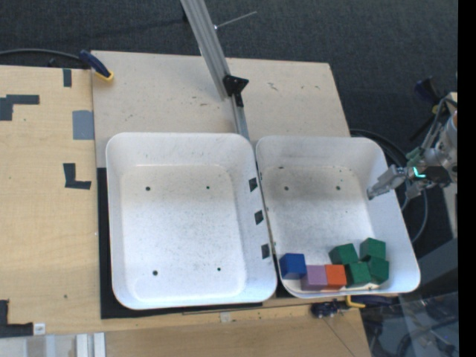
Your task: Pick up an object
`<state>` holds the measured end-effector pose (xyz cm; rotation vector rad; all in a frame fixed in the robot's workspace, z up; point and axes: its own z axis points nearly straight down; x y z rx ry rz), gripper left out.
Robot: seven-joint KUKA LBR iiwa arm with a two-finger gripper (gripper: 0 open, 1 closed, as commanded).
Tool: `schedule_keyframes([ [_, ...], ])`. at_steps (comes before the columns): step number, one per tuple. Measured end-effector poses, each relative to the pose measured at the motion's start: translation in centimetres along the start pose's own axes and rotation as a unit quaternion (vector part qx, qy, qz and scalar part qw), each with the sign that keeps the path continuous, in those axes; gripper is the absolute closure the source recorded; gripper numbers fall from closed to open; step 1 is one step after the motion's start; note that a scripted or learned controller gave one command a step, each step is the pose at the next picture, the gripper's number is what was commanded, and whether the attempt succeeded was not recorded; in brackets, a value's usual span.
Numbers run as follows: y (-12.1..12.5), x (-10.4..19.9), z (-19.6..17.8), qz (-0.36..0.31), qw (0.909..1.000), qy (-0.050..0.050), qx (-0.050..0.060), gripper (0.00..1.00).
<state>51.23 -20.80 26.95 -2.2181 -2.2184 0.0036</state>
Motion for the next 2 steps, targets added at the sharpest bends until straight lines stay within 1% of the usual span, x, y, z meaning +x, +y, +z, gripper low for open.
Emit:
schedule_keyframes([
  [1, 0.1, 0.0, -0.2, -0.001, 1.0, -0.001, -0.002, 0.0],
  [2, -0.6, 0.8, 5.6, 0.0, 1.0, 0.0, 0.001, 0.0],
])
